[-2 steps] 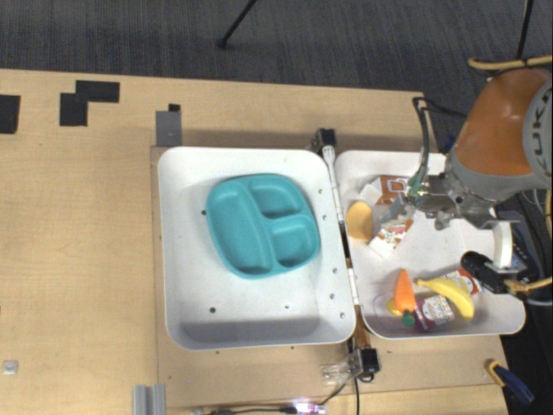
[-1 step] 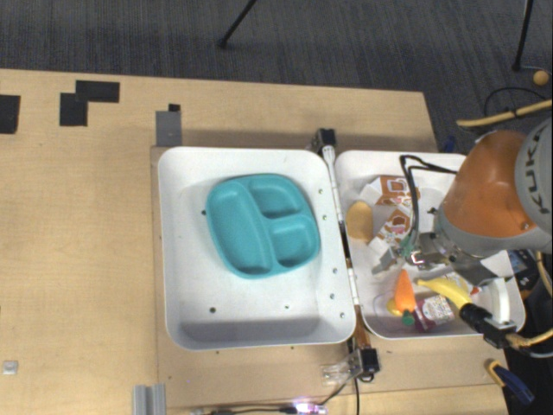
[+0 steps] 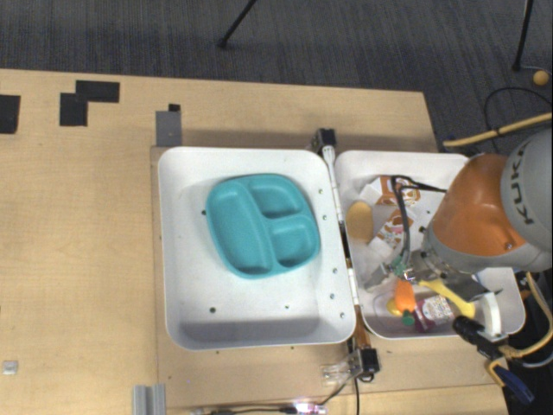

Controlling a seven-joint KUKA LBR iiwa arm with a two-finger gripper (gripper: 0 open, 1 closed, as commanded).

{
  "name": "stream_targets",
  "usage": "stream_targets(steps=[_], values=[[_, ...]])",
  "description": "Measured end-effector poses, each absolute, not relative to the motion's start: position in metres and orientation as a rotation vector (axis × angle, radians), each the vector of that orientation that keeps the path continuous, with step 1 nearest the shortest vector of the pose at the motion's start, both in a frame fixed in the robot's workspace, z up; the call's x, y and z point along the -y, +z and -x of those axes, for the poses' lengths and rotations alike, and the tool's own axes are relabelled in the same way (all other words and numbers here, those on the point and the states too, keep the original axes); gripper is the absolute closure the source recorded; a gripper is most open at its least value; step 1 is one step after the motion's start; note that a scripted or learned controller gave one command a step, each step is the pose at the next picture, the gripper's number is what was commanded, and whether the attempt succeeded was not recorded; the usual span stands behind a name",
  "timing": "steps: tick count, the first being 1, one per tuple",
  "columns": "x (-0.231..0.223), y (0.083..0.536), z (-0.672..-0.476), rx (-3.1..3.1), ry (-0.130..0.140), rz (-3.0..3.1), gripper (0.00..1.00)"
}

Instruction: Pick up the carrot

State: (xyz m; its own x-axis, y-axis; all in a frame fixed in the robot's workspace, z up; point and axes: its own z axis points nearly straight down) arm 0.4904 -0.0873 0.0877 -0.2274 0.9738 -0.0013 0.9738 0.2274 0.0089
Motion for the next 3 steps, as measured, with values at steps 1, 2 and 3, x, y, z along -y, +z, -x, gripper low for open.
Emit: stream_targets(steps=[1, 2, 3], values=[[0.086, 0.1, -0.494, -2.452, 0.019, -1.94, 1.0], [0.01, 0.187, -0.495, -2.293, 0.013, -2.141, 1.0], [0.013, 0.185, -0.494, -2.289, 0.006, -2.146, 0.0]])
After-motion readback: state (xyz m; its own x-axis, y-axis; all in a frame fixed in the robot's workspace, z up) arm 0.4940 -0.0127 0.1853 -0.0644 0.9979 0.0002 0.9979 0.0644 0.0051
